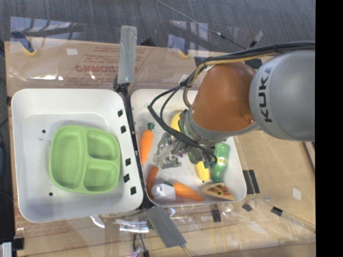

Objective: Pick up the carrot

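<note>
Tool (170, 153) low in right bin (242, 182), finger state not discernible; carrot (146, 145) upright against left wall, second carrot (186, 191) near pizza slice (218, 190)—crowding risks wrong-item grab or wall-jammed miss.

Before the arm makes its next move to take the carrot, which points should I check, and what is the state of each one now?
1. Carrot in view: ok; it lies upright along the left wall of the right bin.
2. Only one candidate: not ok; a second carrot lies near the front wall, and another orange piece between them.
3. Gripper over the target: not ok; it sits to the carrot's right.
4. Something held already: cannot tell.
5. Room around the target: not ok; the bin wall is tight on its left.
6. Green plate out of the way: ok; it is in the left bin.
</note>
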Available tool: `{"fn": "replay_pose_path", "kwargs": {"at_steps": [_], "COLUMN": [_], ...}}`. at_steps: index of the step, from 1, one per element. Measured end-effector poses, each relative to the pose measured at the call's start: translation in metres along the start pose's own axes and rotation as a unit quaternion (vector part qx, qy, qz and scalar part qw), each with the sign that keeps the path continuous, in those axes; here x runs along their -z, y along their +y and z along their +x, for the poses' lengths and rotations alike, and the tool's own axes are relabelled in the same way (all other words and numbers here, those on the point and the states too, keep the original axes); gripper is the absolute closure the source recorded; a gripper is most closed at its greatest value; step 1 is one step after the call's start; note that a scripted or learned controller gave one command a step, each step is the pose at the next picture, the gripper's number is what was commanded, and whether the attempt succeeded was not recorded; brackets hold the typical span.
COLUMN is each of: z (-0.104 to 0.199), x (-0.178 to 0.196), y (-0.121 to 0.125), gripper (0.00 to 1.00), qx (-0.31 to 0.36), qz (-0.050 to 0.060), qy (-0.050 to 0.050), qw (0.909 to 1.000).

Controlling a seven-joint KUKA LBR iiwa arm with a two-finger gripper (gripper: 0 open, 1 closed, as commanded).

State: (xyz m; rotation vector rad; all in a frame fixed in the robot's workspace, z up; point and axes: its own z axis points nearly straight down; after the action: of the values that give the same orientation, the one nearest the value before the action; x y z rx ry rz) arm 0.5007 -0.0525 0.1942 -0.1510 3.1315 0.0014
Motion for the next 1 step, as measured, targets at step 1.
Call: {"fn": "replay_pose_path", "kwargs": {"at_steps": [1], "z": [-0.0341], "x": [0.0447], "y": [0.0060], "gripper": [1.00], "qx": [0.153], "qz": [0.000], "qy": [0.001], "qw": [0.9882]}}
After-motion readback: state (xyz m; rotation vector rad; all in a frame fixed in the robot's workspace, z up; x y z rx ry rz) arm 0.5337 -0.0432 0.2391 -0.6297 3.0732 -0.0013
